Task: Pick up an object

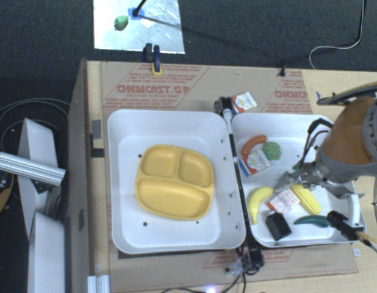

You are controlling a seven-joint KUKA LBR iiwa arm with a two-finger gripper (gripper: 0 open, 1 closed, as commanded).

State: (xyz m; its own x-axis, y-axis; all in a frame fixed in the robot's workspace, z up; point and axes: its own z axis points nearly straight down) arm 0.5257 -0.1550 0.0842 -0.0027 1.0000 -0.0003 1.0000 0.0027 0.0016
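In the right bin (335,240), I am hovering my end effector (290,179) just above the corn cob (305,196); cob is lying just below-right, long axis diagonal. Finger state: cannot tell.

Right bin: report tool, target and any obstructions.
Tool low in right bin, grip state unreadable. Nothing seen held. Banana, corn, packet crowd it close.
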